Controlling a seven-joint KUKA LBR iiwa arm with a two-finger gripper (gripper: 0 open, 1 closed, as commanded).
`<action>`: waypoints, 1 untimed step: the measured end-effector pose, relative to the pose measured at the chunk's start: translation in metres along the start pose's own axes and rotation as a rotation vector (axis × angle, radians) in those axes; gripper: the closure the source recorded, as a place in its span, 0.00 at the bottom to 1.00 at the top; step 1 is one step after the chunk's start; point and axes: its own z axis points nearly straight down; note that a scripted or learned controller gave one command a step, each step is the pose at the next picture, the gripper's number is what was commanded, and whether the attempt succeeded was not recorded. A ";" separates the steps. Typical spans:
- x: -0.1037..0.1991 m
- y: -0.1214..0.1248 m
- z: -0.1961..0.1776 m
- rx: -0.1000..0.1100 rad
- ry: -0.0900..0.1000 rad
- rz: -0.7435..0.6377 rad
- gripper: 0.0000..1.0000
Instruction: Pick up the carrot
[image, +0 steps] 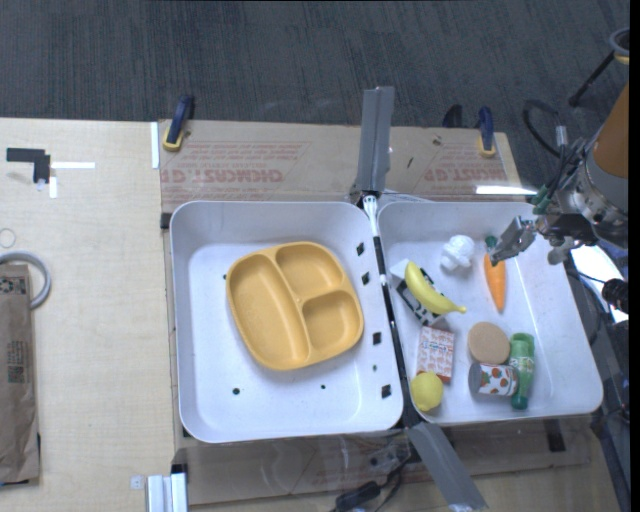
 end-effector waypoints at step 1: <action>-0.049 -0.004 0.162 0.001 0.001 0.138 0.00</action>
